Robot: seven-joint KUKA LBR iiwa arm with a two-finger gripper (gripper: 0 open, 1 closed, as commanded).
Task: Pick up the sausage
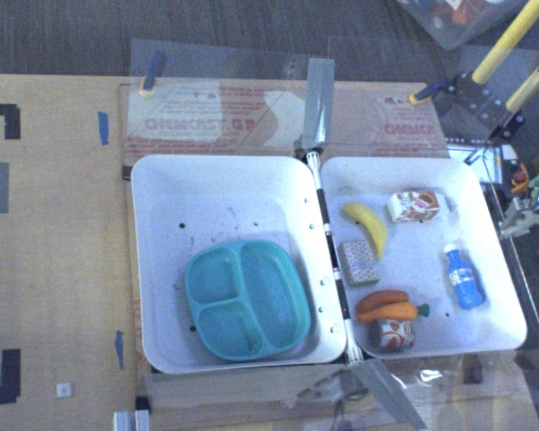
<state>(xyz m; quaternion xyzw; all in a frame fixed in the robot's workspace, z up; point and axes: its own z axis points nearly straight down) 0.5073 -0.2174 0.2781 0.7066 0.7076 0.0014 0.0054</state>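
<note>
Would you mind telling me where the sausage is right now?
In the camera view, the sausage lies in the right bin, near its front-left corner, directly against the carrot and just behind the small can.

Single fixed camera above bench [54, 241], looking down at slant. Both bins in frame: left bin [162, 187], right bin [494, 321]. Moderate distance, bins fill centre. Floor and clutter along top edge.
</note>
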